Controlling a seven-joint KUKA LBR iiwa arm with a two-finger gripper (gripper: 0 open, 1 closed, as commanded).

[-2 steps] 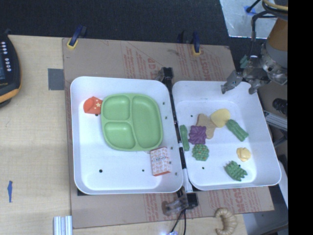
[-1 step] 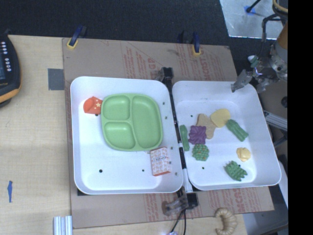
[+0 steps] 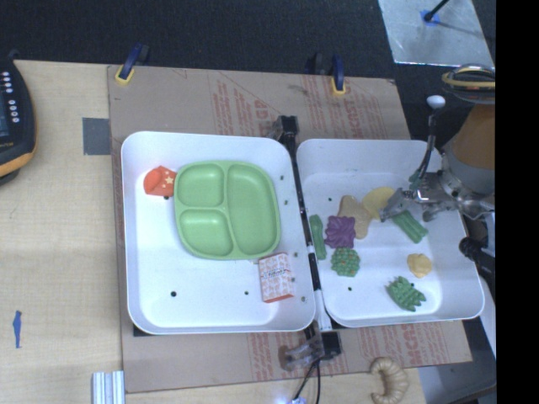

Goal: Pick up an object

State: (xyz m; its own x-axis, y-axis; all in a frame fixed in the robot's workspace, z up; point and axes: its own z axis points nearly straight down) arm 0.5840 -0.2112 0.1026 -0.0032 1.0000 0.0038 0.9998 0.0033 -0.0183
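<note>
A: Nearest the lens, at the bottom edge, a curled tan shrimp-shaped toy [image 3: 389,379] lies on the cardboard outside the bins — well below and to the left of the gripper [image 3: 410,202]. What is the gripper doing?

B: It hangs over the right white bin [image 3: 472,305], metal fingers spread apart, nothing between them. Right under it lies a short green stick-shaped plastic piece [image 3: 411,225], tilted, touching or nearly touching one fingertip; I cannot tell which.

A: That is the target?

B: My guess, since it lies closest. It looks like light, rigid moulded plastic, smooth and a little slippery. I would close across its narrow width at mid-length, so it cannot pivot out.

A: And around it?

B: Just left of the gripper, a pale yellow flat toy [image 3: 378,199] and a beige piece [image 3: 355,213] touch each other. Further left sit a purple grape-cluster toy [image 3: 340,231] and, below it, a knobbly green broccoli-like toy [image 3: 345,262]. Below the gripper rest a small yellow lump [image 3: 419,264] and a green ridged toy [image 3: 405,294].

A: Beyond that?

B: Far left, in the left white bin [image 3: 147,305], a green three-compartment plate [image 3: 227,209], a red toy [image 3: 159,181] beside it, and a small printed carton [image 3: 276,277] — all well apart from the gripper.
</note>
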